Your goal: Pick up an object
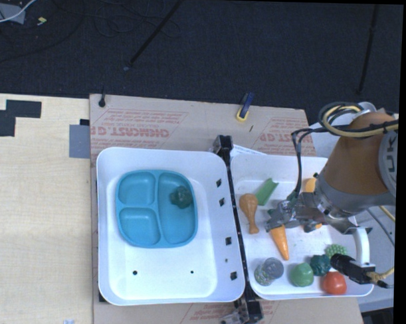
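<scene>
1 carrot (280, 242) lies just below the gripper (285, 216) (finger state seemingly unreadable, cannot tell).

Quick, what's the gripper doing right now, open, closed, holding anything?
Gripper: over the right bin, just above the carrot; open or closed cannot be told.

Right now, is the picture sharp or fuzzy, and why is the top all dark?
In the camera view, the whole picture is a bit soft and grainy. The white bins are brightly lit, almost washed out, with the blue tray casting little shadow. The floor behind the bench is dim, so cables there barely show. The pincer by the carrot is blurry, small parts hard to tell.
</scene>
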`<state>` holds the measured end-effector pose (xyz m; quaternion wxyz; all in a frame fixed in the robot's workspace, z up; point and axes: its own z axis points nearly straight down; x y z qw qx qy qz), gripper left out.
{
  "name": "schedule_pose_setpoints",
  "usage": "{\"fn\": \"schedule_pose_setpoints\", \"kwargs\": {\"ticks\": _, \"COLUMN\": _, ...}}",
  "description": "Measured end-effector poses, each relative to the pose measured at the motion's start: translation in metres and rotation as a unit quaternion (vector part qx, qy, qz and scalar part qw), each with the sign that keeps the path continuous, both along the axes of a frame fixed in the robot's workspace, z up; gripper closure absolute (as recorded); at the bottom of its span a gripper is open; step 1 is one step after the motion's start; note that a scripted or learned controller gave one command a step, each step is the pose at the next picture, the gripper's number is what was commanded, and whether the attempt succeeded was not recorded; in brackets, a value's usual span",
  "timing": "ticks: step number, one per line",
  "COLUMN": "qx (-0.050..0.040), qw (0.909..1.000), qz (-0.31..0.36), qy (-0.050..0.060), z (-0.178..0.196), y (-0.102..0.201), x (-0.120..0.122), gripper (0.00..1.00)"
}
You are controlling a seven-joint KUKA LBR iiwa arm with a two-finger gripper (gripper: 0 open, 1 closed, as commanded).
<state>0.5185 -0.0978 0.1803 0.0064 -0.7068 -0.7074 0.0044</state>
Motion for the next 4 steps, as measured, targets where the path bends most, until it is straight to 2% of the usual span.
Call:
{"fn": "schedule_pose_setpoints", "kwargs": {"ticks": 1, "qx": 0.0005, "qw": 1.0000, "qz": 0.000, "qy": 0.000, "z": -0.063, "y": 0.008, "x": -0.008, "gripper": 0.00}}
{"fn": "schedule_pose_setpoints", "kwargs": {"ticks": 2, "qx": -0.0005, "qw": 1.0000, "qz": 0.000, "qy": -0.003, "z": -0.096, "y": 0.009, "x": -0.009, "gripper": 0.00}}
{"fn": "schedule_pose_setpoints", "kwargs": {"ticks": 3, "qx": 0.0009, "qw": 1.0000, "qz": -0.004, "qy": -0.001, "z": -0.087, "y": 0.007, "x": -0.008, "gripper": 1.00}}
{"fn": "schedule_pose_setpoints", "kwargs": {"ticks": 4, "qx": -0.0011, "qw": 1.0000, "qz": 0.000, "qy": -0.006, "z": -0.028, "y": 0.006, "x": -0.004, "gripper": 1.00}}
